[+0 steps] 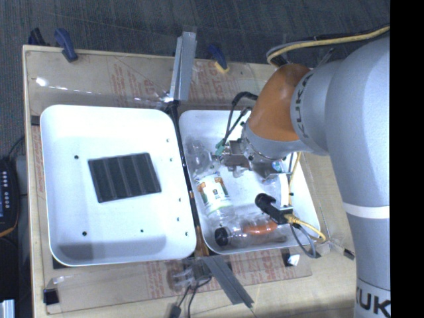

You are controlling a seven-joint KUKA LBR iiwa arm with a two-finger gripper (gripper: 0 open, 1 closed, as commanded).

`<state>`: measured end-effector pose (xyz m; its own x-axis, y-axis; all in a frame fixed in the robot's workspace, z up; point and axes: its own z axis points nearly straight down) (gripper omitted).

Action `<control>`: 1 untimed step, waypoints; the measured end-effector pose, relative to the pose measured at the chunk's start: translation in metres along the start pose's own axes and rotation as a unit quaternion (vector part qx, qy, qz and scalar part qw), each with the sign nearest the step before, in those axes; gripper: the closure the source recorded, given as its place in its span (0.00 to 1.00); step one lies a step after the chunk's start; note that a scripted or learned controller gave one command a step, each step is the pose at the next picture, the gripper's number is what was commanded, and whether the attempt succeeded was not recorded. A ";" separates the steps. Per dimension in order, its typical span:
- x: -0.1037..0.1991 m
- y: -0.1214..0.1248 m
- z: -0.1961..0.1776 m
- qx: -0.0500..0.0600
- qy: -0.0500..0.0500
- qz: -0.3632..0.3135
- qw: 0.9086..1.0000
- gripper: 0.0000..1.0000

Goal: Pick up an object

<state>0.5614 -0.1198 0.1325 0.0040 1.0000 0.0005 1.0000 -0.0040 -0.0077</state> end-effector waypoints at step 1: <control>-0.036 -0.024 0.042 -0.002 0.000 -0.047 0.999 0.00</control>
<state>0.5368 -0.1552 0.0909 -0.0900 0.9959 0.0016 0.9959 0.0900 -0.0045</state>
